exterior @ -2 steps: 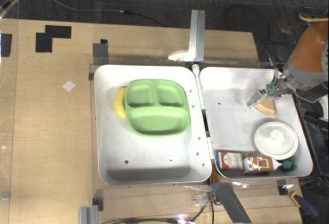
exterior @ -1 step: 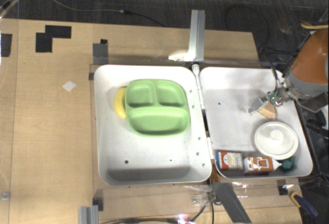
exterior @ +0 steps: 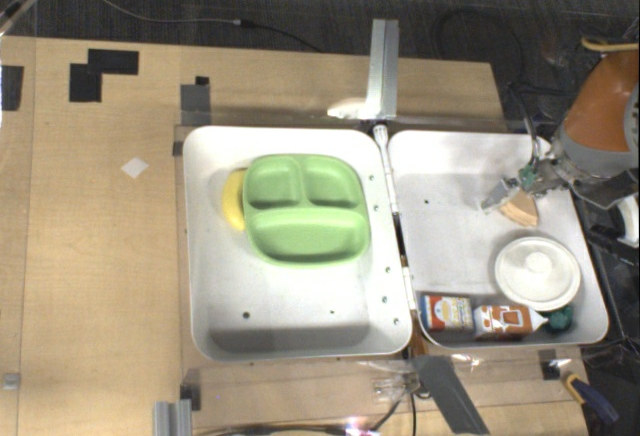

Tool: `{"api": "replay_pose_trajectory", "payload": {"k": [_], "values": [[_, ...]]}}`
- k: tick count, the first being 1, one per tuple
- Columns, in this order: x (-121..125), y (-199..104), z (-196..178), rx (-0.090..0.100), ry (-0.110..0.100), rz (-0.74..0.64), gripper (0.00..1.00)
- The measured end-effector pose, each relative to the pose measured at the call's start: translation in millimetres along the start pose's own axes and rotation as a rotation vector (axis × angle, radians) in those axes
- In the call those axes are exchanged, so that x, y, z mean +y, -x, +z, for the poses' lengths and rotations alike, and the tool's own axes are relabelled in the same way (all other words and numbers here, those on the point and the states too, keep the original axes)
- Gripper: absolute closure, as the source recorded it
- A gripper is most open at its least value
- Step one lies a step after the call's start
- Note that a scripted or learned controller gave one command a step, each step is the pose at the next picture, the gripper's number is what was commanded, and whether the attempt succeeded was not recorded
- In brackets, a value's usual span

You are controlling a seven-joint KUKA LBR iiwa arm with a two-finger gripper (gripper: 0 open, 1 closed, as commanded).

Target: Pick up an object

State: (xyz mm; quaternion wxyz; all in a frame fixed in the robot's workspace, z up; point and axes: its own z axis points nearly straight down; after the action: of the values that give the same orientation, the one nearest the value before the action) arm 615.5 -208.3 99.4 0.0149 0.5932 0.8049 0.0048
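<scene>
My gripper [exterior: 517,187] hangs low over the upper right part of the right bin [exterior: 450,169]. The grey arm with its orange band [exterior: 608,112] comes in from the right edge. Just below the gripper lies a small tan wedge [exterior: 521,213], touching it or nearly so; nothing shows whether the wedge is gripped. A round white bowl [exterior: 537,271] sits lower right in the same bin. Along the bin's front wall lies a carton [exterior: 478,316] on its side, with a small dark green thing [exterior: 560,320] at its right end.
The left bin [exterior: 215,314] holds a green divided plate [exterior: 304,207], and a yellow object [exterior: 232,201] pokes out from under the plate's left side. A metal post [exterior: 383,69] stands behind the seam between the bins. Cables lie at the far right.
</scene>
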Motion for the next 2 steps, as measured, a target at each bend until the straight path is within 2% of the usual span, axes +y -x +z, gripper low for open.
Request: {"api": "replay_pose_trajectory", "payload": {"k": [1,2], "values": [[1.1,-0.4,-0.6,-0.001,0.005,0.144,0.0],[1.0,-0.4,-0.7,-0.001,0.005,0.144,0.0]]}}
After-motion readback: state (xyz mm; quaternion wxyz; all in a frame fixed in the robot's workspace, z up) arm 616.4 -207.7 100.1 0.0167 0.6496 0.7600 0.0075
